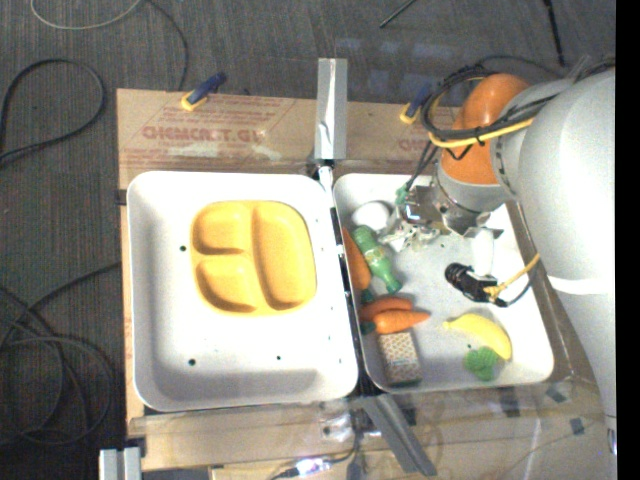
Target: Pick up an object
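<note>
Though carrots (395, 317) number two, one banana (480, 329) shows.

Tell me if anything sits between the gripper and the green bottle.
Nothing visible does. The gripper is just right of the upper end of the green bottle, with no object in the gap between them.

Robot lab bench, not a home or kitchen. Grey KUKA arm (585, 178) with an orange band reaches over the right bin (432, 354). The left bin (160, 308) sits beside it, both on a cardboard sheet (230, 133) clamped at its far edge (blue-yellow spring clamps (203, 90)). Loose black cables (55, 62) trail over grey carpet (270, 18). Plastic toy food (395, 316) as test objects.
</note>
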You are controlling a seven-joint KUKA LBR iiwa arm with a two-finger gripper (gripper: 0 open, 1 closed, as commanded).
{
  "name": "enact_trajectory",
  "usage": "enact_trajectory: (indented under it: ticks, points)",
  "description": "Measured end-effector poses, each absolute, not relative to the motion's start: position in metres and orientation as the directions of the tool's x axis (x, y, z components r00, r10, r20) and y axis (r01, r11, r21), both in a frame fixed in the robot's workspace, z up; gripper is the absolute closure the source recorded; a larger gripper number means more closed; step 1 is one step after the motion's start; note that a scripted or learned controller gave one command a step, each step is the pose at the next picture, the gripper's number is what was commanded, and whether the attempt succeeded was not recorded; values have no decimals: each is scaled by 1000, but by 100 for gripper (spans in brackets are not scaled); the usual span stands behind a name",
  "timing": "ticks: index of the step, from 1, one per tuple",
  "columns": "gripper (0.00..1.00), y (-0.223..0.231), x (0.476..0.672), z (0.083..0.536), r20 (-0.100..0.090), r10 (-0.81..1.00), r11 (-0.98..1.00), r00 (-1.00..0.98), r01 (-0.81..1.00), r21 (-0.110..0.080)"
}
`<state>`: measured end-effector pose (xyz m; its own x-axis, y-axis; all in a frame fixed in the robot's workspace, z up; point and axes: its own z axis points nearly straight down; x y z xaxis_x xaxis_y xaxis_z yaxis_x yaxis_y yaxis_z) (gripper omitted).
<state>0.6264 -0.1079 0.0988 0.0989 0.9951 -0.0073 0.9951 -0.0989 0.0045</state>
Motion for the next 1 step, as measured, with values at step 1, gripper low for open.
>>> enact_trajectory:
  ticks: [1]
  points:
    - [100,-32,659,233,-4,979,-203,203,979,0]
